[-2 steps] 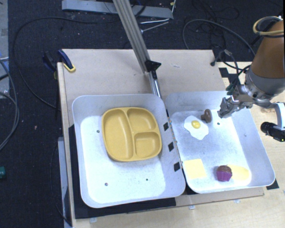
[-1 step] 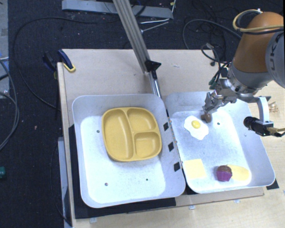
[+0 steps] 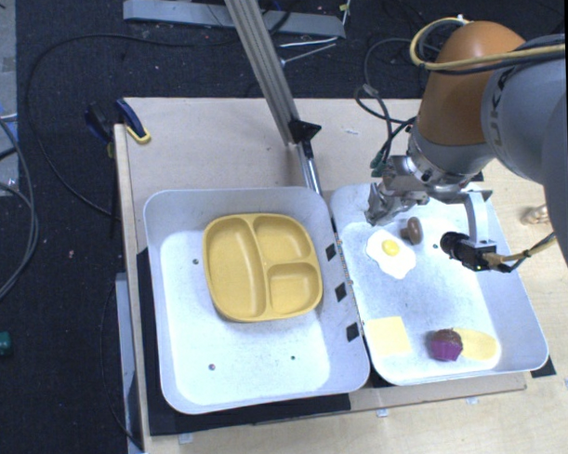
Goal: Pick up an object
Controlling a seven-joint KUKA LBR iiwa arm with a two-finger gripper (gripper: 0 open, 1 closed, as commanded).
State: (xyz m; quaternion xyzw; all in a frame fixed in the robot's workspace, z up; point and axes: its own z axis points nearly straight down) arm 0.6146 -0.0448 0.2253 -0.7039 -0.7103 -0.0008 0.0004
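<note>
In the right bin lie a fried egg, a small brown nut-like piece, a pale yellow cheese slice, a purple lump and a yellow chip touching it. My gripper hangs over the bin's far left corner, just above and behind the egg and left of the brown piece. Nothing shows between its fingers.
The left bin holds a yellow divided tray. A slanted metal pole rises behind the bins. A black fitting with cable sits over the right bin's far right. The arm's orange band looms above.
</note>
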